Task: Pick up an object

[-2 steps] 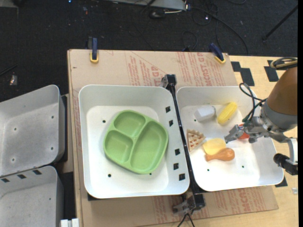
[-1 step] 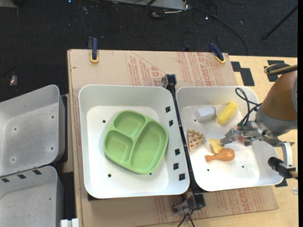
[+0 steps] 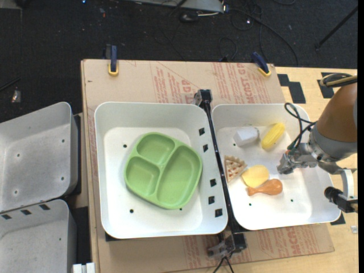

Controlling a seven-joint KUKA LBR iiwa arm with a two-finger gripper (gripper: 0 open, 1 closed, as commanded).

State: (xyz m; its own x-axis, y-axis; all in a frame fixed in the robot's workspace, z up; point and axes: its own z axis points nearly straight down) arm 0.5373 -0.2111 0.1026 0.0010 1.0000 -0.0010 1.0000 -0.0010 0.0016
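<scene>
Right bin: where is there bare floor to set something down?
Bare floor lies below the orange drumstick toward the right bin front wall. Crowded: the upper-left cluster of white block, corn, waffle, with the pincer alongside.

A brown board bench [image 3: 170, 84] carries two shallow white bins set side by side, their inner walls touching along a dark divider. The left bin [image 3: 108, 152] sits toward nine o'clock, the right bin [image 3: 301, 209] toward three o'clock. At the bench's far edge, two clamps grip the board: one [image 3: 113, 60] near eleven o'clock, the other [image 3: 261, 64] near one o'clock. A black clip [image 3: 227, 246] sits at six o'clock, below where the bins meet.
</scene>
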